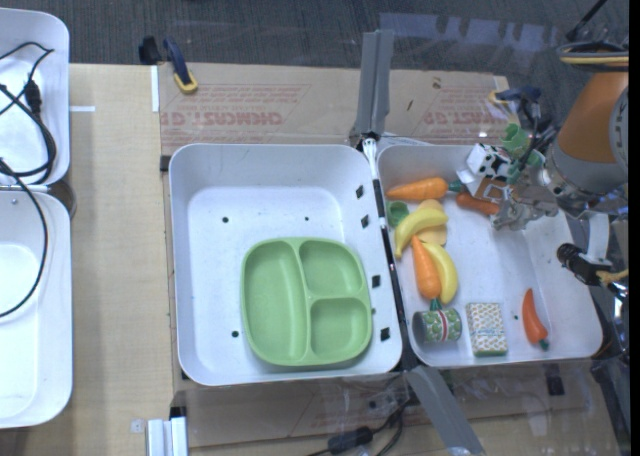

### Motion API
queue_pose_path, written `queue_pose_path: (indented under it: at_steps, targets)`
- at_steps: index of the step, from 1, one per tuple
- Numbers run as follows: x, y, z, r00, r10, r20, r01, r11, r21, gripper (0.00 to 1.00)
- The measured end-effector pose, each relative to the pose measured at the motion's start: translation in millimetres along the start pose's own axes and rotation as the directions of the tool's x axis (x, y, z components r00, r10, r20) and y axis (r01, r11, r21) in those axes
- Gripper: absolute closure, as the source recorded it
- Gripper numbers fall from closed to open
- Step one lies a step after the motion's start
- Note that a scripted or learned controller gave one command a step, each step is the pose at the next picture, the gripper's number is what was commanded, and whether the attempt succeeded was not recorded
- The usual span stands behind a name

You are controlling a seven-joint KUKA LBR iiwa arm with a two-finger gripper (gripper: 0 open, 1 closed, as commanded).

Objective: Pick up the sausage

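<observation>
The gripper (513, 210) of the grey-and-orange arm (590, 134) hangs low over the far right part of the right-hand bin (575, 349). At this slant it cannot be told whether the gripper is spread or closed, and nothing is plainly held in it. Just to its left lies a short reddish-brown piece, most likely the sausage (476, 203), resting on the bin floor and touching or nearly touching the gripper's tip. A black-and-white toy (485, 159) sits just behind it, with a carrot (418, 188) and bananas (421, 226) further left. A red pepper (535, 317) lies near the front. The left bin (200, 244) bears a green divided plate (305, 300). By this reading the approach looks made, while the grasp and lift remain undone.
</observation>
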State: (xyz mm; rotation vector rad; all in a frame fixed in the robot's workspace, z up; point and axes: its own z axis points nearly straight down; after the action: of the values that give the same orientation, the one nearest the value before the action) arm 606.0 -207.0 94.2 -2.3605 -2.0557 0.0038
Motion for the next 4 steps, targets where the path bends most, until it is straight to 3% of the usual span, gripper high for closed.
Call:
queue_pose_path:
  at_steps: [1, 2, 3, 4]
  targets:
    - [49, 41, -100, 0.998, -0.064, 0.008, 0.064, 0.998, -0.006, 1.0]
    - [49, 41, -99, 0.998, -0.063, 0.008, 0.063, 0.998, -0.004, 0.0]
    - [13, 6, -33, 0.982, -0.189, 0.007, 0.189, 0.982, -0.003, 0.0]
    - [13, 7, -33, 0.982, -0.189, 0.007, 0.189, 0.982, -0.003, 0.0]
